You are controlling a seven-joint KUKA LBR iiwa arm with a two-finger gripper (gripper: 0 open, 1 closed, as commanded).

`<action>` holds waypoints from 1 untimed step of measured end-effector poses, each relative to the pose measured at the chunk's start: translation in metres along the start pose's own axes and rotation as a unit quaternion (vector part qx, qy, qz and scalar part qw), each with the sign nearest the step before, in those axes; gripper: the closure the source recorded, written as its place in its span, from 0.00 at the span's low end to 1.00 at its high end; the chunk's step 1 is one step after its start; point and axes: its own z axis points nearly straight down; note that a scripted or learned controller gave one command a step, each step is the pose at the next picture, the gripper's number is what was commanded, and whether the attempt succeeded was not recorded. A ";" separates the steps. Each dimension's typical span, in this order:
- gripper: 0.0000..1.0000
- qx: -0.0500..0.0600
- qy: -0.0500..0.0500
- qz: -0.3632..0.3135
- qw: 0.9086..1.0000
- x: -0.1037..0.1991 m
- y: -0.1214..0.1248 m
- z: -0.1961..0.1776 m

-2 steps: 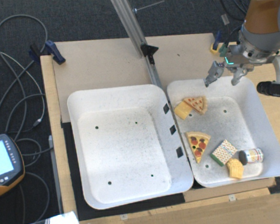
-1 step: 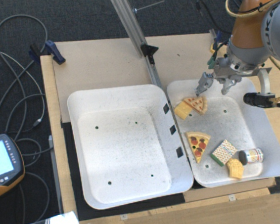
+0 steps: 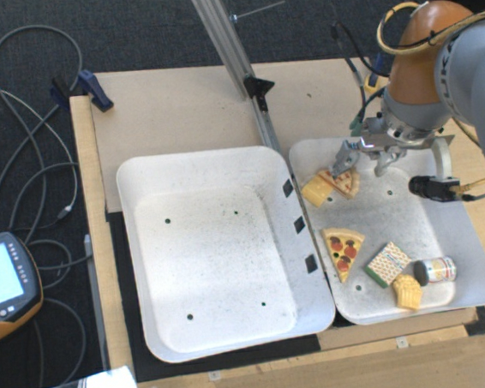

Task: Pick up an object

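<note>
Gripper (image 3: 364, 155) hangs with fingers spread over the right bin (image 3: 454, 235) (far end), and the bread (image 3: 331, 185) lies just at its 8 o'clock, long axis running 8-to-2.

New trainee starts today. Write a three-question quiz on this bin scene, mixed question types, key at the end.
1. True or false: the pizza slice lies in the left bin.
2. Which item is nearest the gripper? A) the small can B) the patterned box C) the yellow wedge
3. Fill in: the yellow toy at the right bin's near edge sits beside the small ____.

Key: 1 false; 2 C; 3 can.
</note>
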 end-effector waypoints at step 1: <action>0.00 -0.002 0.000 0.000 1.000 0.001 0.000 0.035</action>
